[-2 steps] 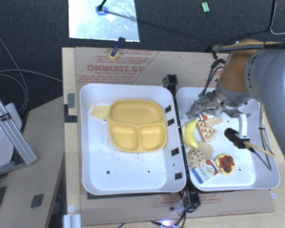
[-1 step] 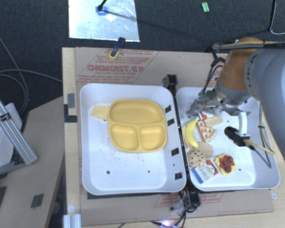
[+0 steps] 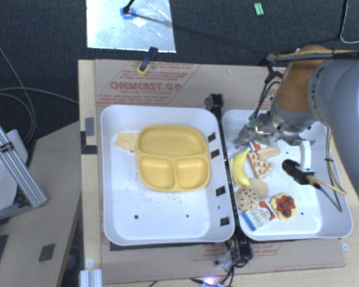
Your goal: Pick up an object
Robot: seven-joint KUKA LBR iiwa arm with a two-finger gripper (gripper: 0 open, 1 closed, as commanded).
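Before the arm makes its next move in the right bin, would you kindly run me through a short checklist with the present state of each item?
1. Gripper is over the right bin, above the toy food: ok.
2. A pick target lies close by: the banana and the pizza slice sit just below it: ok.
3. Jaws open or shut: cannot tell, the wrist hides them.
4. Something held already: cannot tell.
5. Targets free of clutter: not ok; banana, pizza slice and cracker lie crowded together.
6. Yellow tray sits in the left bin, out of the way: ok.
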